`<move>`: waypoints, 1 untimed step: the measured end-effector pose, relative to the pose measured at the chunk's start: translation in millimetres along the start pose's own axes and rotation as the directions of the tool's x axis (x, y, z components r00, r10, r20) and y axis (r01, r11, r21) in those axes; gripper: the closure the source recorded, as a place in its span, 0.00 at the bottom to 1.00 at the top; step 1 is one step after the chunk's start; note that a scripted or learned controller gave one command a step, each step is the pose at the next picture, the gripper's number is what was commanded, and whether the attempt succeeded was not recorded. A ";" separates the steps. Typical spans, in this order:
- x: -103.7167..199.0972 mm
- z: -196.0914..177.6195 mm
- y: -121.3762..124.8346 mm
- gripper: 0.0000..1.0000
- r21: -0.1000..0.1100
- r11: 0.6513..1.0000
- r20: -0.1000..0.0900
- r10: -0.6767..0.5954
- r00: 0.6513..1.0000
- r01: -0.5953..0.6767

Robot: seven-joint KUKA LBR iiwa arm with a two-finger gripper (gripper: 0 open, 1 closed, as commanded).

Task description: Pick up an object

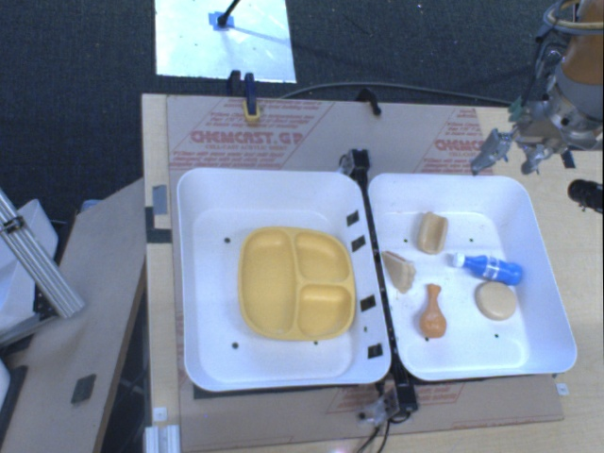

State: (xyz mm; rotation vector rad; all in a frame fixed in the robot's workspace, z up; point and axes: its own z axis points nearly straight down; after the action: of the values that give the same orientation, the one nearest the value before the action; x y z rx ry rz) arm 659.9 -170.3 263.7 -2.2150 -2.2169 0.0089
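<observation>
- Your surface (283, 125) carries two white bins side by side, touching along the middle.
- The left bin (203, 206) holds a yellow divided plate (295, 283), lying flat near its centre.
- The right bin (543, 253) holds five small things: a tan block (432, 232) toward the far edge, a tan wedge (400, 271) by the left wall, a blue bottle (489, 269) and a cream disc (495, 301) toward the right wall, an orange pear-shaped piece (432, 313) nearer the front.
- Your gripper (516, 151) hangs above the right bin's far right corner, jaws spread wide, nothing between them.
</observation>
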 end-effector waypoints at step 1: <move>0.5 -7.8 1.9 0.00 -0.012 1.000 0.002 -0.002 1.000 0.002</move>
State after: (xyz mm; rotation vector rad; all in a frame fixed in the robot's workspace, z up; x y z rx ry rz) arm 661.9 -169.8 271.5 -2.2196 -2.2266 -0.0019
